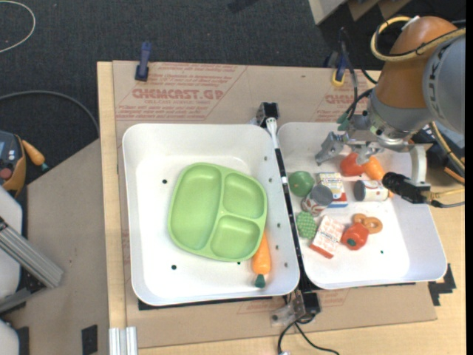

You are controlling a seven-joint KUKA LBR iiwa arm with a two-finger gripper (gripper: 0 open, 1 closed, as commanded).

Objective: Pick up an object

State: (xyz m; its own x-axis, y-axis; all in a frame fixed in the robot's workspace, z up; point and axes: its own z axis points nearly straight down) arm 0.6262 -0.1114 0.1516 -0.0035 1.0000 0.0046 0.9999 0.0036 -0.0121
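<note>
Carrot [261,255] sits far left of my jaws [347,148]; orange toy [353,164] lies directly beneath them. Jaws apart, nothing between; I'd descend there.

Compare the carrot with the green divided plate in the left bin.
The carrot is orange with a green tip, while the green divided plate is pale green throughout. The carrot is small and slender; the plate is broad, with three compartments. The carrot lies beside the plate's lower right edge. Both rest in the left bin.

Grey arm [443,72] w/ orange band [410,58]; yellow cable loop; grey metal pincer [347,145].
</note>
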